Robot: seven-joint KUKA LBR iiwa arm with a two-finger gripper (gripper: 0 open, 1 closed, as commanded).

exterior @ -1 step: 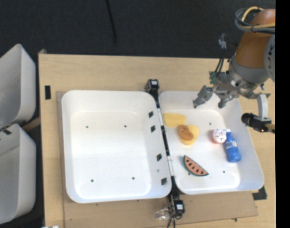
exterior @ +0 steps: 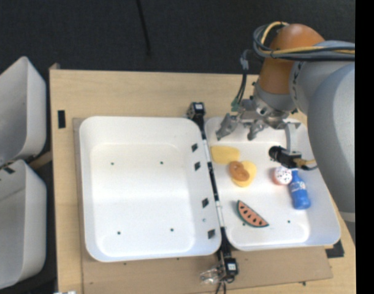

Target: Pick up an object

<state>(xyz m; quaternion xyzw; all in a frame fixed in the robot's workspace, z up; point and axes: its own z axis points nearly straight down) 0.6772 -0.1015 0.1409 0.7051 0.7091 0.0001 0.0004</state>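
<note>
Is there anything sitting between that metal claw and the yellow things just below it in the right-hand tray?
Nothing visible blocks it. The gripper hangs over the far end of the right white bin, and the pale yellow flat block lies just in front of it with bare bin floor between. The orange-and-yellow round toy sits just beyond that block.

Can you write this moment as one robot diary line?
claw: open, holding nothing | over right bin, far end | nearest: yellow piece

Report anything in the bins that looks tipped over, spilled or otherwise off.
Nothing looks spilled or broken. The blue bottle lies on its side in the right bin, beside the white die. The watermelon slice and yellow pieces lie flat.
</note>
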